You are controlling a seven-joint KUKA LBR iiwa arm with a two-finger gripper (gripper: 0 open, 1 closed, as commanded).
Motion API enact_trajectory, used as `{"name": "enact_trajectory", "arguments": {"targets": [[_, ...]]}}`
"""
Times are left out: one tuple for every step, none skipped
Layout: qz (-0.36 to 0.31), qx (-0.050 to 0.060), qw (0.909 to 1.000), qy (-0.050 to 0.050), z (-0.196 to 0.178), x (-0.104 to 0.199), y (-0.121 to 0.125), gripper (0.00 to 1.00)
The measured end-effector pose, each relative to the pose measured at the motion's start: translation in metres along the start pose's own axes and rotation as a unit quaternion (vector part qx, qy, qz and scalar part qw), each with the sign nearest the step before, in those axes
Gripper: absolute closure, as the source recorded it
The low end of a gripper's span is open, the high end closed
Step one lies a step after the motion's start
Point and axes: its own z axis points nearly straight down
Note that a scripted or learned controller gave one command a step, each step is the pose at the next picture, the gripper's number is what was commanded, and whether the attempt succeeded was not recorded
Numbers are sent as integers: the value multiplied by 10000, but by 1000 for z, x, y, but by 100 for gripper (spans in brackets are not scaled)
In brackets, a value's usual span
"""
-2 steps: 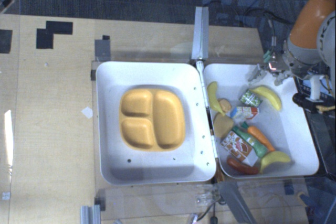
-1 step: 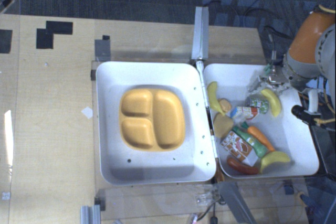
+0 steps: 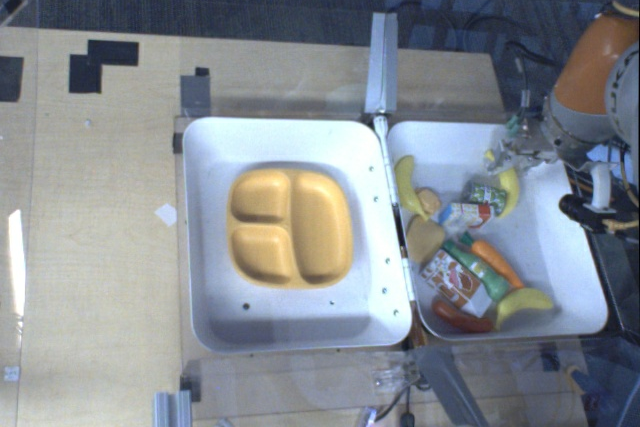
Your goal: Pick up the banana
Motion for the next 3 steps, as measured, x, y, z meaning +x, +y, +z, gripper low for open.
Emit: {"name": "enact_trajectory", "arguments": {"targets": [[141,33,9999,7,-114,50,19,100],[524,43,9986,2,-102,22,19,100],[853,45,9963,5,-95,35,19,100]]}}
